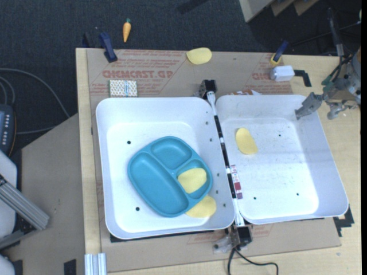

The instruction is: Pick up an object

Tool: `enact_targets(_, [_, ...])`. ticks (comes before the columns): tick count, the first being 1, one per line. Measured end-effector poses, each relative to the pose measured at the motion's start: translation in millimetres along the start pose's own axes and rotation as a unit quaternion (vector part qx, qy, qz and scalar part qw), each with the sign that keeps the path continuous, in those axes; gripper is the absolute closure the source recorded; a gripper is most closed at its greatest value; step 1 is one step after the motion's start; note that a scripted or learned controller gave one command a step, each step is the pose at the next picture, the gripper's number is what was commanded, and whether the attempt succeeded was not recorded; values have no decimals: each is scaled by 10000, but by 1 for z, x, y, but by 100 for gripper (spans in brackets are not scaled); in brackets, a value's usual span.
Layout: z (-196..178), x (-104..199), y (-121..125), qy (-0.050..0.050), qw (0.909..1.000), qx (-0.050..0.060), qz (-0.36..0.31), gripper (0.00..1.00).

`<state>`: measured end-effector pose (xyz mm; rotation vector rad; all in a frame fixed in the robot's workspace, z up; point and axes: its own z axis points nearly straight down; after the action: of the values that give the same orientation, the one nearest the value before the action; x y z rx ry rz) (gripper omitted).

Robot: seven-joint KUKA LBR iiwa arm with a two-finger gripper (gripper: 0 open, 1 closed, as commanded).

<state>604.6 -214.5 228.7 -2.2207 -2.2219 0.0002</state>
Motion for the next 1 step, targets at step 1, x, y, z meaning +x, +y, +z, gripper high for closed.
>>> enact_targets(1, [112, 70, 5, 4, 10000, 6, -4, 0])
